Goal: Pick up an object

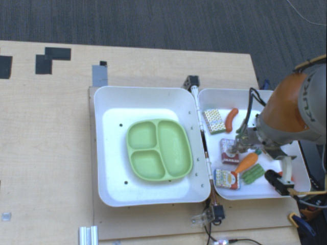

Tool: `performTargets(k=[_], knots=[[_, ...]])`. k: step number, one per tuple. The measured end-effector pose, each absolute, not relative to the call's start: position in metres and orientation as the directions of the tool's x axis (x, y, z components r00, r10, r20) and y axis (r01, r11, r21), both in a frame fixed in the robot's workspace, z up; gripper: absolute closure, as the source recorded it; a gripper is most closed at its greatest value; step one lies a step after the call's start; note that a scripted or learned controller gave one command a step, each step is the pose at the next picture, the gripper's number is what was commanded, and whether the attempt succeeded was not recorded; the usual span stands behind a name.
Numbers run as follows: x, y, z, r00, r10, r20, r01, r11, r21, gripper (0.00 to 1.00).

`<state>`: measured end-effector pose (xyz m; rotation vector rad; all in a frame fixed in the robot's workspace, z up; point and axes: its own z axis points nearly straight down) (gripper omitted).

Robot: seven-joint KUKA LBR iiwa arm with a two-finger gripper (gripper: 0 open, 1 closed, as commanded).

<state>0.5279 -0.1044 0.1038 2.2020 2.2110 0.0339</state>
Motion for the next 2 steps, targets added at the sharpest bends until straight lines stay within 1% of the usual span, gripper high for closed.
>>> performTargets(k=[1, 2], knots=[[0.528, -0.104, 0.103, -0.004, 1.000, 0.000, 1.000, 0.004, 0.029, 0.00], [0.495, -0.088, 0.091, 0.003, 1.000, -0.007, 1.000, -0.003, 0.029, 0.00]])
